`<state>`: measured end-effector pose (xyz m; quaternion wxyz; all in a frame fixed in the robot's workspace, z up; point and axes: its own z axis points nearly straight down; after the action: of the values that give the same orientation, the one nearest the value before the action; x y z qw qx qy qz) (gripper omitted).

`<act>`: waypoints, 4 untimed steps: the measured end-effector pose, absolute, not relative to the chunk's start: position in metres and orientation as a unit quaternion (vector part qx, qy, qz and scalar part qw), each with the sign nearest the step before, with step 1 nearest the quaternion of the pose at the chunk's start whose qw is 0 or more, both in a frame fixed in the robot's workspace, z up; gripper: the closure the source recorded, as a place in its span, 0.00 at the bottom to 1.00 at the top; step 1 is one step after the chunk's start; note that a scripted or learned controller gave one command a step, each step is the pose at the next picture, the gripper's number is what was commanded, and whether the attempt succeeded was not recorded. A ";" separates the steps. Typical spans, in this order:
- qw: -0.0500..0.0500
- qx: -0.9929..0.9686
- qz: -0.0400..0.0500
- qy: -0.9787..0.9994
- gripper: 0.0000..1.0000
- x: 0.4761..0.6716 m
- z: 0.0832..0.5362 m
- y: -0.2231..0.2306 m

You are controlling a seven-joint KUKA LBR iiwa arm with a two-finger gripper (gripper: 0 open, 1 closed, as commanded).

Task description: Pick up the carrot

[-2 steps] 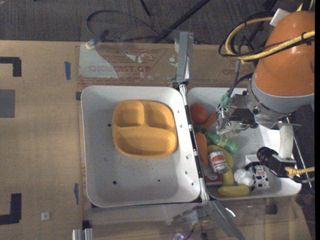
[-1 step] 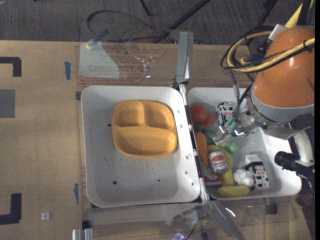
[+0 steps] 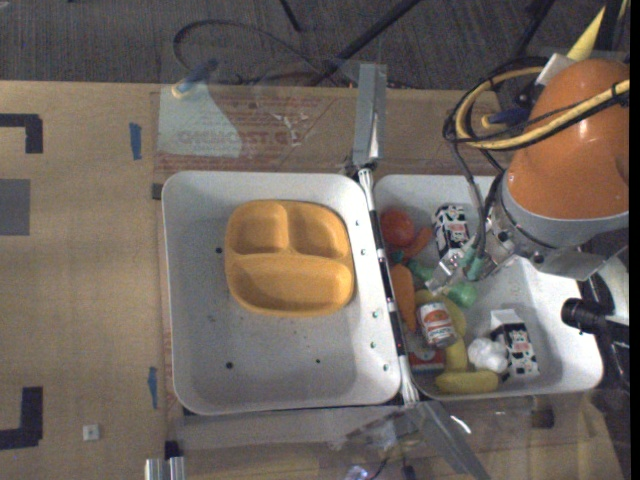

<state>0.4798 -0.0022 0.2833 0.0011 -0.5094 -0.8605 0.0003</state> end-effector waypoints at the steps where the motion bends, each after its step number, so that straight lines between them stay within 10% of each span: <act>1: 0.001 -0.441 0.000 -0.898 1.00 0.489 0.274 0.021; 2: -0.003 -0.198 -0.001 -0.980 1.00 0.481 0.296 0.016; 4: 0.000 -0.303 0.000 -0.953 1.00 0.480 0.272 0.040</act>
<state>0.4799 0.0402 0.2721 0.0004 -0.3027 -0.9531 -0.0002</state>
